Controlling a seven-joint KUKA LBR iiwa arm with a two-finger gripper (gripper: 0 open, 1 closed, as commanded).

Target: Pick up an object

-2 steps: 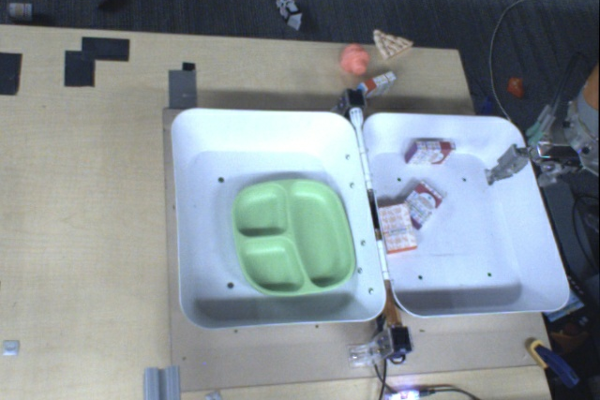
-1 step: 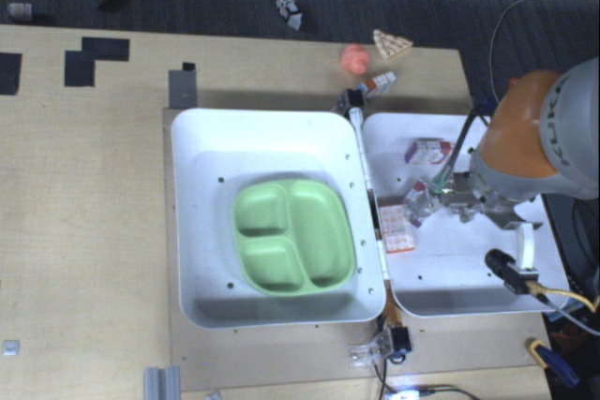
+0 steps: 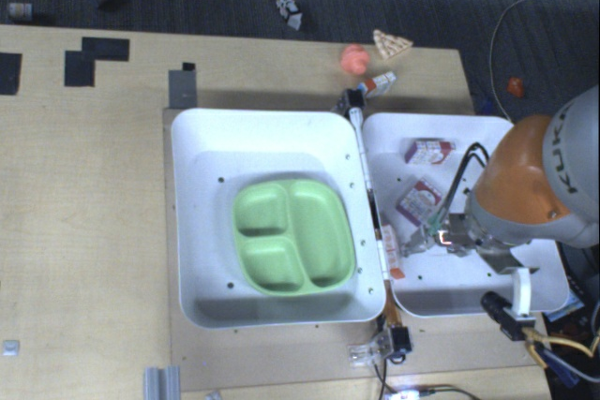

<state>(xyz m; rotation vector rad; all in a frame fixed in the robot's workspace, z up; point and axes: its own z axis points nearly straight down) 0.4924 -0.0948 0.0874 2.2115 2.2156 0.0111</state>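
We count two white bins side by side on the bench: the left bin (image 3: 187, 201) holds one green divided plate (image 3: 292, 234) with three compartments, and the right bin (image 3: 544, 290) holds the small items. The arm (image 3: 525, 183), grey with its orange band, reaches over the right bin, and its gripper (image 3: 441, 237) hangs low near the middle of that bin. We cannot tell how its fingers stand, since the wrist covers them, nor whether anything sits between them. Just beside the gripper, toward the divider, lies one dark red packet (image 3: 417, 199). Farther up, toward the bin's far wall, lies one red and white packet (image 3: 427, 151). A third small white and red item (image 3: 390, 246) rests between the gripper and the divider. Beyond the bins, well apart from the gripper, we see one pink ball (image 3: 355, 60) on the bench.
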